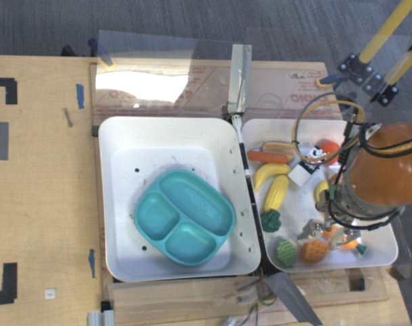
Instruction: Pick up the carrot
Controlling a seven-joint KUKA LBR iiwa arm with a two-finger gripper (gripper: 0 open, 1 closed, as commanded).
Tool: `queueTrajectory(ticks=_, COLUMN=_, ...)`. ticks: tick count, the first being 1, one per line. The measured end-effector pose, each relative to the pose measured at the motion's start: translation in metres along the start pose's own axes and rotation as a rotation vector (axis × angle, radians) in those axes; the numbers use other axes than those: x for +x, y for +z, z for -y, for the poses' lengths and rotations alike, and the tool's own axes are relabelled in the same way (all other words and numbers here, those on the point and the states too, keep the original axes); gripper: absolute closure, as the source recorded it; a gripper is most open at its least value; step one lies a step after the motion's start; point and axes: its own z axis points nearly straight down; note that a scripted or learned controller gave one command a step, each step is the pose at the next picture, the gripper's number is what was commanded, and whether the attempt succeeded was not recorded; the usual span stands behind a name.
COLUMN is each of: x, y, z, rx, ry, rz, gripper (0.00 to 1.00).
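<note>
The carrot (348, 241) is a small orange piece with a green tip, lying near the front right corner of the right bin (385, 258). My gripper (322, 232) hangs low over the bin floor just left of the carrot, at or touching its orange end. The grey wrist and the orange band (385, 165) above it cover part of the carrot and the bin floor behind it.
The right bin also holds a hot dog (277, 147), a red sausage (268, 158), a banana (263, 175), a corn cob (277, 192), a white cube (299, 175), two green toys (285, 251) and an orange knobbly fruit (314, 250). In the left bin (124, 148) lies a teal divided plate (184, 216).
</note>
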Motion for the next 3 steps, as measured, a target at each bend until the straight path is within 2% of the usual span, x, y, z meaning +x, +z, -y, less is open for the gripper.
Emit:
queueTrajectory(ticks=1, x=0.014, y=-0.118, z=0.002, rx=-0.001, ry=-0.244, rz=-0.002, gripper=1.00)
queueTrajectory(ticks=2, x=-0.075, y=-0.087, z=-0.004, rx=-0.010, ry=0.061, rz=-0.002, gripper=1.00)
queueTrajectory(ticks=3, x=-0.073, y=-0.087, z=-0.003, rx=-0.008, ry=0.065, rz=-0.004, gripper=0.00)
